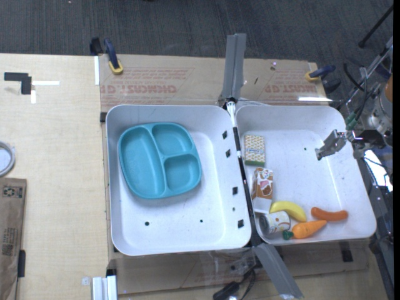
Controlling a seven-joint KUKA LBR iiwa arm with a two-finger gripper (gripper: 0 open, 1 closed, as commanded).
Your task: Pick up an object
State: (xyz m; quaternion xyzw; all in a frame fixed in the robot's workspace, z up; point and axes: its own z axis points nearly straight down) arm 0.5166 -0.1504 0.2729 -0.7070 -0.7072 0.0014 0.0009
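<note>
My gripper point(327, 146) hangs over the right side of the right bin point(294, 120), near its right wall, with nothing between its fingers that I can make out. Along the bin's left side lie a green-and-yellow box point(254, 149) and a brown-and-white carton point(263, 184). At the bin's front edge sit a yellow banana point(288, 209), a small can point(273, 223), an orange carrot point(308, 229) and a red-orange sausage point(329, 215). All of these lie well left of or in front of the gripper.
The left bin point(125, 230) holds a blue three-compartment plate point(160, 160). A grey divider post point(234, 67) stands between the bins at the back. Clamps point(113, 56) sit on the cardboard behind. A tape roll point(5, 159) lies on the bench at far left.
</note>
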